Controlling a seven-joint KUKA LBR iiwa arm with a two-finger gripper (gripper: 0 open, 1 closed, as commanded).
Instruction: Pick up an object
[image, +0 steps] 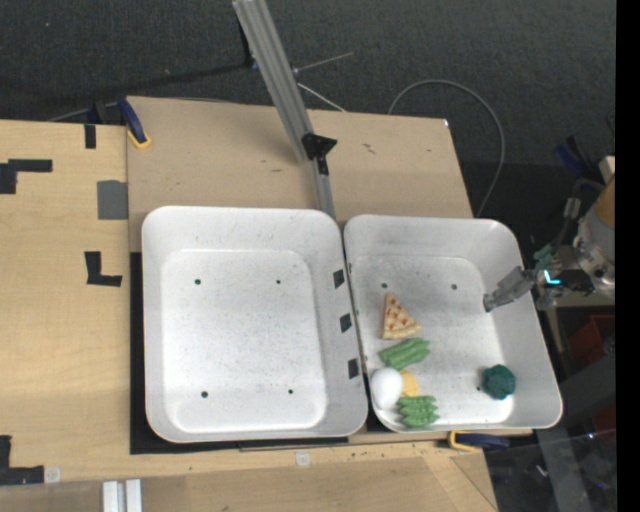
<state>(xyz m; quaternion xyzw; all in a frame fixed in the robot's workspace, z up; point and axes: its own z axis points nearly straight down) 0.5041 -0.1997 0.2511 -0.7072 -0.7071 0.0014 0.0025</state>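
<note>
Claw (503, 293) sits at the right rim of the right bin (440, 232), low over the floor, nothing between its tips; can't tell how far apart they are at this angle.

All candidates are in the right bin; left bin (240, 225) holds none.

- Dark green ball (498, 380), near the front right corner, nearest the claw. Looks light; round, so it may roll or squirt out. Pinch across the middle.
- Pizza slice (398, 317), mid-bin, lying flat. Probably stiff plastic, thin, so hard to get under. Grip across its two long edges.
- Green pods (404, 352), white egg (386, 384), another green piece (418, 409): bunched together by the front wall, touching or nearly. Egg probably smooth and slippery; crowding risks a bad grip.

Ball is likely the best bet.
</note>
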